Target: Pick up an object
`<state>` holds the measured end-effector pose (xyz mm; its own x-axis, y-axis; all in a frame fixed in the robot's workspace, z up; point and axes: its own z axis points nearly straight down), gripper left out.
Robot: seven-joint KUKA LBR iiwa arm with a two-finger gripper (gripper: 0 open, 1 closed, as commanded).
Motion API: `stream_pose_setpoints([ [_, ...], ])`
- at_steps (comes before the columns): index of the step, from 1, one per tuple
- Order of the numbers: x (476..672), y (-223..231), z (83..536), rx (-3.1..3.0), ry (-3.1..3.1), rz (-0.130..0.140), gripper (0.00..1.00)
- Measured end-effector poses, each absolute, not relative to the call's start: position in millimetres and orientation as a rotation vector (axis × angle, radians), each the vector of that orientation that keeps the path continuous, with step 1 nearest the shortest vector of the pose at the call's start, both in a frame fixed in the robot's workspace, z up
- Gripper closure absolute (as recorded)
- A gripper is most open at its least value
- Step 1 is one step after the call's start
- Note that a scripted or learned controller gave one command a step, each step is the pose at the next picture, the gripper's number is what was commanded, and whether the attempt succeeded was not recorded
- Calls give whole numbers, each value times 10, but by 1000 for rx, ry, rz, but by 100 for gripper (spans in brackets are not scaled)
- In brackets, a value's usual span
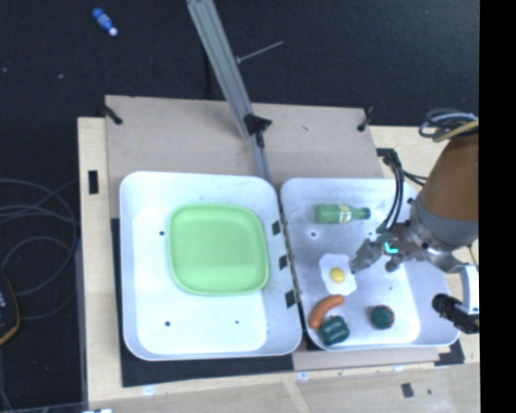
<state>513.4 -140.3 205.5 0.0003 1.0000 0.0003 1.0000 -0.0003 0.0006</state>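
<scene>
Fingers of the gripper hang over the middle of the right bin, just beside the fried egg; whether they are spread or pressed together cannot be told, since they show as a small dark blur. Nothing shows between them.

In that bin a green bottle lies on its side near the far edge; it carries a pale label, but no writing can be read. The egg sits at the middle. A sausage lies near the front left corner, touching a dark green block just in front of it. A green ball rests near the front edge, apart from the others.

The left bin holds a light green plate, set toward its far right part.

Both bins sit on a pale wooden tabletop. A grey pole slants up from the tabletop's far edge. Beyond lies a dark floor, with cables at the left and a small blue object in the far left corner.
</scene>
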Motion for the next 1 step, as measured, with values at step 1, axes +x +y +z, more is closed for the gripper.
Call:
stream_pose_setpoints([
  [1, 5135, -1403, 2055, 2221, 2221, 1, 0],
])
